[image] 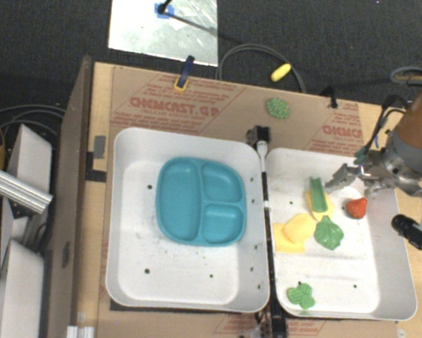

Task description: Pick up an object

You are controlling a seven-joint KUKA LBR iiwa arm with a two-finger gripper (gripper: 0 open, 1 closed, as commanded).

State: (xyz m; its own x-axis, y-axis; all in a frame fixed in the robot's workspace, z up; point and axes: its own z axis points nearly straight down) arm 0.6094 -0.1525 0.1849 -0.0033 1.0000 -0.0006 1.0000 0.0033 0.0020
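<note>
Two white bins (130, 284) on cardboard-topped bench (203, 103), dark carpet (38, 23); jaws (355, 179) open, empty

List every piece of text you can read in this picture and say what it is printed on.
"CHEMCAST. G P": red print on the brown board behind the left bin; the last letters are unclear.
A second red print on the same board behind the right bin, starting "CHEMC", is cut off by the arm.
No other text is readable.

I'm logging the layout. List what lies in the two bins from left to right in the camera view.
Blue divided tray in the left bin → yellow piece → green stick → green leafy piece → red piece. The small green piece at the near edge is left out, since it overlaps in order.
</note>
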